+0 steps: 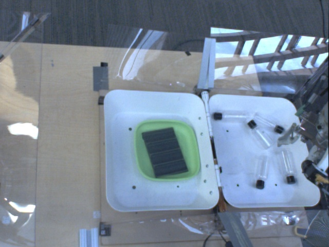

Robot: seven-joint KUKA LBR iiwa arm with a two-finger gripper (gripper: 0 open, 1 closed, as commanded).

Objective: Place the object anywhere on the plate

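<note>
A square green plate (191,144) sits in the middle of the left white bin (118,189). A dark grey ridged block (164,152) lies flat on the plate, turned a little askew. In the right bin (234,192) lie several clear vials with black caps, among them one near the back left (230,116), one near the front (262,169) and one at the front right (286,162). My gripper (289,136) hangs at the right side of the right bin, above the vials there, and the arm (314,112) reaches in from the right edge.
A grey metal post (207,66) stands behind the seam between the two bins. Clear plastic sheeting (144,50) covers the wooden bench around them. Small dark brackets (101,76) sit by the left bin's back left corner.
</note>
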